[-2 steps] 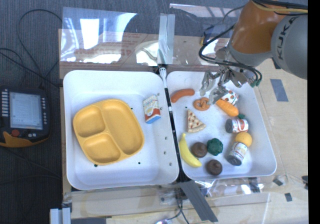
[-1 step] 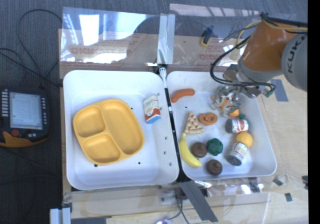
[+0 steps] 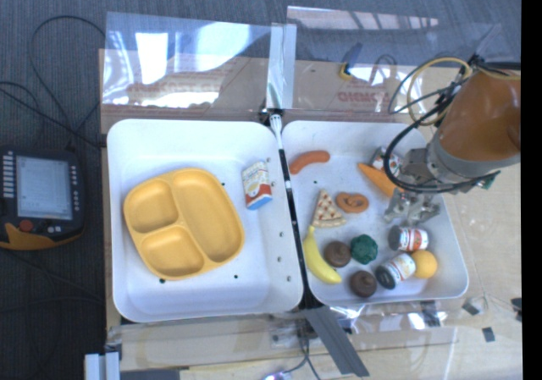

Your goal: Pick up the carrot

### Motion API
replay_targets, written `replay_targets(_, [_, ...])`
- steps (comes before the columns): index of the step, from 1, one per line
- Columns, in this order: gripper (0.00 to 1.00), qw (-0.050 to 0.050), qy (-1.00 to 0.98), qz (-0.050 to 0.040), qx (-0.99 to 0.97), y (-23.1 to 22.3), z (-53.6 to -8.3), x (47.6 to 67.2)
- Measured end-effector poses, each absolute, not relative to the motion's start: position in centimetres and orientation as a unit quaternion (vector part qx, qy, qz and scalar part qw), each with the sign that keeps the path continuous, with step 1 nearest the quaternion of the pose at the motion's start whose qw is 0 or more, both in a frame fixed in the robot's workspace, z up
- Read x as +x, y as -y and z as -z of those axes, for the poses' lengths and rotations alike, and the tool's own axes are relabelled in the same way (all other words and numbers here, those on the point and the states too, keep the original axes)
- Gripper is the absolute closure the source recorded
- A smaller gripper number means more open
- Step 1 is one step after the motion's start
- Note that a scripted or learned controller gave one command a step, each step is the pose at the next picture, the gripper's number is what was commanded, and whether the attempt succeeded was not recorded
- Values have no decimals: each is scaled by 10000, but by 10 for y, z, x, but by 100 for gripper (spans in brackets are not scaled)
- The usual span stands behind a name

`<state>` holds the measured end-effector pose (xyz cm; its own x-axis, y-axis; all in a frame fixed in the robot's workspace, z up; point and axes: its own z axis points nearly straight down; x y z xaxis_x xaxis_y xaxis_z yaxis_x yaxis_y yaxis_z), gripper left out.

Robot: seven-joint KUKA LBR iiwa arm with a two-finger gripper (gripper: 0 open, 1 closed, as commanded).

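The carrot [image 3: 374, 177] is a small orange wedge lying in the right bin [image 3: 339, 140], near its upper right part. Its right end is hidden under the arm's cables and wrist. My gripper [image 3: 412, 206] hangs just right of and below the carrot, over the bin floor above a small can [image 3: 411, 239]. Its fingers look spread open with nothing between them. The carrot lies outside the fingers, beside the left one.
The right bin also holds a sausage [image 3: 309, 160], pizza slice [image 3: 327, 211], pretzel [image 3: 351, 201], banana [image 3: 318, 258], green piece [image 3: 364, 247], a second can [image 3: 396, 270] and a yellow fruit [image 3: 425, 264]. The left bin holds a yellow divided plate [image 3: 182, 222] and a carton [image 3: 257, 184].
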<state>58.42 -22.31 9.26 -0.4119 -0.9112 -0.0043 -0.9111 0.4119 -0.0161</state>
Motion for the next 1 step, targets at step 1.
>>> replay_targets(1, [0,117,-8367,-9,-5476,209,-91,588])
